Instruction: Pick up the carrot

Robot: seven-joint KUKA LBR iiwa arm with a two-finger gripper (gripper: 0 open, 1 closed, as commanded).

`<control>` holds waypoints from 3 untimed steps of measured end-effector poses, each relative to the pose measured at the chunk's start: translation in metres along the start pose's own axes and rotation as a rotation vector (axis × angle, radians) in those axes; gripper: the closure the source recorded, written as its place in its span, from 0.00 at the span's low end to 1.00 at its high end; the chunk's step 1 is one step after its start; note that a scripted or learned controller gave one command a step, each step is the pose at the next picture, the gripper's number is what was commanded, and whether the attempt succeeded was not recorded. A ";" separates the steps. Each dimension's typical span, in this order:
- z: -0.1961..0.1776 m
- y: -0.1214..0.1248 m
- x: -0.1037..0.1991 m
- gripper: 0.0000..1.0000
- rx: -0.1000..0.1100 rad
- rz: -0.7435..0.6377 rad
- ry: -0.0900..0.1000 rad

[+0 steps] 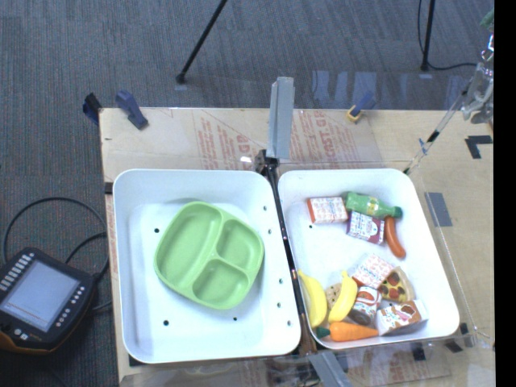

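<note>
2 shallow white bins sit side by side on a bench (pixel 193 139) of brown board; the left bin (pixel 133 297) holds a green plate (pixel 210 254) with 3 compartments, lying near the bin's middle; the right bin (pixel 431 240) holds a scatter of toy food. The carrot (pixel 348 331) lies flat along the right bin's front edge, its green top pointing left; just behind it stand 2 bananas (pixel 329 297), side by side and nearly touching it; to its right are small printed packets (pixel 387 297) and a pizza slice (pixel 397 284), crowded close together. Toward the back of that bin lie a red-and-white packet (pixel 326 210), a green bottle (pixel 372 205), a dark red packet (pixel 365 228) and a sausage (pixel 394 237). The gripper (pixel 482 87) sits at the far upper right, well apart from the carrot and outside both bins; whether its pincer is released or clenched, I cannot tell. A tablet (pixel 40 299) rests on the carpet left of the bench.
</note>
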State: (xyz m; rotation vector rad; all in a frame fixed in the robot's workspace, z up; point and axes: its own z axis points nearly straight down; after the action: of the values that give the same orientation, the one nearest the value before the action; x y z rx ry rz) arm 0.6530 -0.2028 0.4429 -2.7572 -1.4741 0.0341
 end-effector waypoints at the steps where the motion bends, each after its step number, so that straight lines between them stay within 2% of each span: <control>1: -0.005 0.000 0.005 1.00 0.008 -0.012 -0.004; 2: -0.010 0.001 0.010 1.00 0.016 -0.025 -0.008; 3: 0.010 -0.007 -0.006 1.00 -0.015 -0.206 0.007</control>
State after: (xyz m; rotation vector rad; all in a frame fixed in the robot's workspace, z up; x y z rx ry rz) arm 0.6435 -0.2034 0.4328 -2.5980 -1.7542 0.0110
